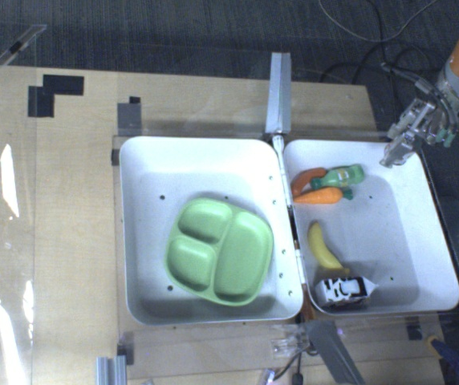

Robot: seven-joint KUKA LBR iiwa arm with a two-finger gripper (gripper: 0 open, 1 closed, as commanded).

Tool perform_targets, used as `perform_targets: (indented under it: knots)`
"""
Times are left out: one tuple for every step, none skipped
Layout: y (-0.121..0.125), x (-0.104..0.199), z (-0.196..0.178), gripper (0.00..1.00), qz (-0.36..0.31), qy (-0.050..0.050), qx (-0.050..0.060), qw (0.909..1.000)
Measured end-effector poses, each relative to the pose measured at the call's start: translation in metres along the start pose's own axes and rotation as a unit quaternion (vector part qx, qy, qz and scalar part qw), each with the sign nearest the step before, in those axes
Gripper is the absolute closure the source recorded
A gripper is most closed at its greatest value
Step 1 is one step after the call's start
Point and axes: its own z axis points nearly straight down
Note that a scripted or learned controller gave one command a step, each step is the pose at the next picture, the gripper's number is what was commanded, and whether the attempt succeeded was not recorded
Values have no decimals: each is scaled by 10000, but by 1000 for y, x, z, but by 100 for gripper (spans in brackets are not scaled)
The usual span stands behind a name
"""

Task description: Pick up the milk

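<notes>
The gripper point(396, 152) hangs over the far right corner of the right bin point(430, 215), at the bin's upper rim. Two fingers are visible, pointing down and toward the bin floor. A narrow gap appears between them, but the view is too small to say whether the jaws are spread or closed; this cannot be determined. Nothing is seen between the jaws.

The milk point(343, 289) is a small black-and-white carton lying at the near edge of the same bin. Relative to the jaws, it sits well apart, toward the camera and to the left, across most of the bin floor. It is untouched.

Other contents, located from the jaws:
- A green bottle point(343, 175) lies near the jaws, to their left.
- A carrot point(320, 196) lies just beyond the bottle, touching or nearly touching it.
- A red item point(307, 178) rests beside the carrot, against the divider.
- A banana point(322, 247) lies between that group and the milk, just beside the carton.
- A green plate point(219, 251) with compartments occupies the left bin point(141, 215), farthest from the jaws.

Task status, as judged: no step of the pick is complete. Remaining work: travel across the bin to a position above the carton, descend, close on it, and lift. The banana's closeness to the carton may hinder finger placement.
</notes>
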Motion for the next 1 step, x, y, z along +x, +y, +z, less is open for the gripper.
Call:
perform_targets:
  knots:
    - [-39,19,6,100,-1633,57,13,9866]
